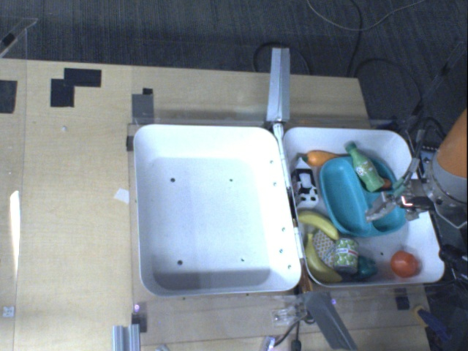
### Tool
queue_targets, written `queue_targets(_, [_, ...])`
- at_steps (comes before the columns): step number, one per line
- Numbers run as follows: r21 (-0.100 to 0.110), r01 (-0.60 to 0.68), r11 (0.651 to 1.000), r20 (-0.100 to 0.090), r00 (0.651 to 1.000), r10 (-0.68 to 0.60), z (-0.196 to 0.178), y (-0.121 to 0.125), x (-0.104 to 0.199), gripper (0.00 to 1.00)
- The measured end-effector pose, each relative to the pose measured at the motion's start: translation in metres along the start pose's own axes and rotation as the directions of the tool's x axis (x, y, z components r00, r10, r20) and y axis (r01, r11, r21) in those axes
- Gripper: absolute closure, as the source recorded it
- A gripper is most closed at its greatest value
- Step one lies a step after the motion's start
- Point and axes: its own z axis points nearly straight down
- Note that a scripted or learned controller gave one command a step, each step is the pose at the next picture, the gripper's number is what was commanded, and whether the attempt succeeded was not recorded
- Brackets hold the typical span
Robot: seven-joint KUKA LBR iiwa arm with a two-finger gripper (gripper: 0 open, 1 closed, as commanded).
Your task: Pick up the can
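Task barely begun, by the look of it. The can [345,254] lies on the floor of the right bin [420,232], untouched, just below the blue bowl [349,196]. It has a speckled green and white label and rests on its side, pressed against two bananas [319,241] to the bowl's lower left. A dark teal object [365,268] lies right beside the can, on the side away from the bananas.

The gripper [386,205] hangs at the bowl's right rim, arm [450,170] coming in from the right. Its fingers are too small and blurred to say how far apart they stand, and nothing can be made out between them. It is over the bowl, not over the can. Grasp, lift and everything after are left to do.

Other things, all placed from the bowl: a green bottle [365,167] leans across its upper right edge, an orange fruit [320,157] sits at its upper left, a black and white item [305,185] lies to its left against the bin wall, a red tomato [404,263] lies below right. The left bin [146,218] is well to the left.

Obstacles, as I judge: the bananas and the teal object crowd the can on both sides, leaving little room for fingers, and the bowl rim stands near on the upper side.
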Motion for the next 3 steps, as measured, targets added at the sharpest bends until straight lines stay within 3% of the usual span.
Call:
queue_targets(1, [-0.026, -0.072, 0.997, 0.007, 0.997, 0.072, 0.102, 0.003, 0.0, 0.0])
queue_targets(2, [-0.016, -0.349, 0.937, -0.003, 0.937, 0.349, 0.103, 0.052, 0.006, 0.0])
queue_targets(3, [0.01, -0.537, 0.843, -0.012, 0.843, 0.538, 0.102, 0.112, -0.024, 0.0])
